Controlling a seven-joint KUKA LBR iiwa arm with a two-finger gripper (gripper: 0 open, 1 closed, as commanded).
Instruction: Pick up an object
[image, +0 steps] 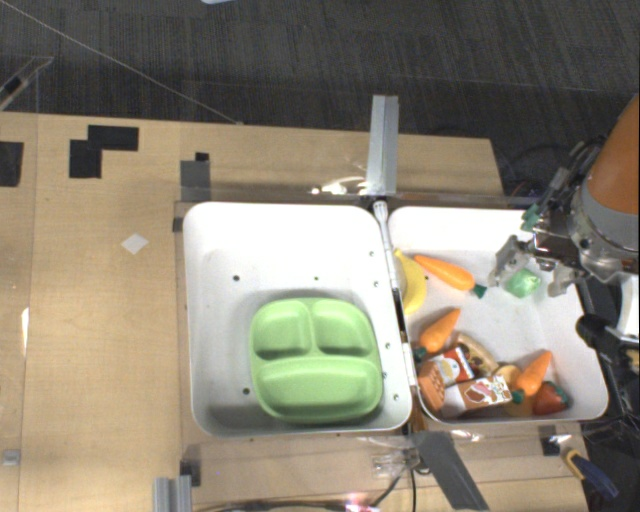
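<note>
My gripper (528, 276) hangs over the back right part of the right bin (470, 228). A small round green object (522, 284) sits between its two fingers (502, 264), and they look shut on it. To the left of it lies an orange carrot (445, 271) with a green tip, next to a yellow banana (410, 282). Along the front of the bin are a second carrot (438, 330), a third carrot (533, 372), a red fruit (551, 400) and small printed cartons (470, 382).
The left bin (230, 250) holds a green divided plate (315, 357) in its front half. A metal divider rail (390, 270) runs between the two bins. The arm's orange band (615, 170) stands at the right edge, above the bin's right wall.
</note>
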